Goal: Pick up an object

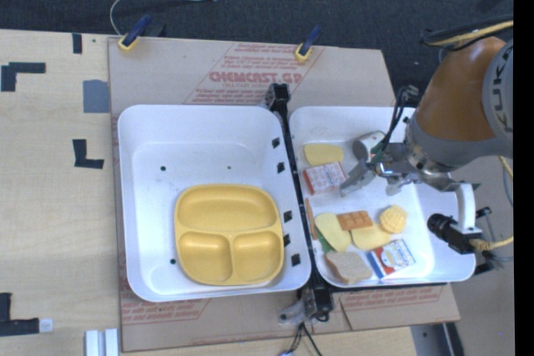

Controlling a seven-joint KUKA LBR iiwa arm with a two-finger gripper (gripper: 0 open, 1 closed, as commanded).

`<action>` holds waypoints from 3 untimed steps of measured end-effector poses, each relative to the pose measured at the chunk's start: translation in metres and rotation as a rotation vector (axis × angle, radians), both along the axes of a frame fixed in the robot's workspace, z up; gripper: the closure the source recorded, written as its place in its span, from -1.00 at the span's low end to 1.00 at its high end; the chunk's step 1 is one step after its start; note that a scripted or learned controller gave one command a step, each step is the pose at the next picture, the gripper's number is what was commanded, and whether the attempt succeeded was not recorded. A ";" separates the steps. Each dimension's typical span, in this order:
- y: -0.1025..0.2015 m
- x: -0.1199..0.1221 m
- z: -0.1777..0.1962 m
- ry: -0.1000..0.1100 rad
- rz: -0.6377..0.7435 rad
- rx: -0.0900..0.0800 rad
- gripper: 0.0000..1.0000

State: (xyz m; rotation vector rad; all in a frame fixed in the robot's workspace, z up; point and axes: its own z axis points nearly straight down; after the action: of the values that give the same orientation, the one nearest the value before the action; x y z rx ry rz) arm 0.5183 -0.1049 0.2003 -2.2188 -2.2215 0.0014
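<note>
You cannot read the print on the small red-and-white packet (324, 177) or the blue-and-red carton (393, 257); both are too small. The arm (467, 108) is cut off by the right edge, and its wrist hides part of the right bin (334, 117).

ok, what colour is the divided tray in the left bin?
Yellow; the tray shows clearly in the camera view.

Two white bins (133, 179), one yellow divided tray (227, 233), roughly eight toy food pieces (354, 221), two clamps (133, 33)
</note>
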 end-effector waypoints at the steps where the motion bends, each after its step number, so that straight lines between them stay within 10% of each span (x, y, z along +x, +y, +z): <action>1: -0.012 0.073 -0.117 -0.006 0.002 0.001 -1.00; 2: 0.010 0.138 -0.110 -0.010 0.002 -0.002 -1.00; 3: 0.006 0.151 -0.114 -0.004 0.003 -0.001 -1.00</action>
State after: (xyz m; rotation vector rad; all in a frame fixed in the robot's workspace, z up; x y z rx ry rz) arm 0.6696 -0.0986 0.0860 -2.2187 -2.2270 -0.0013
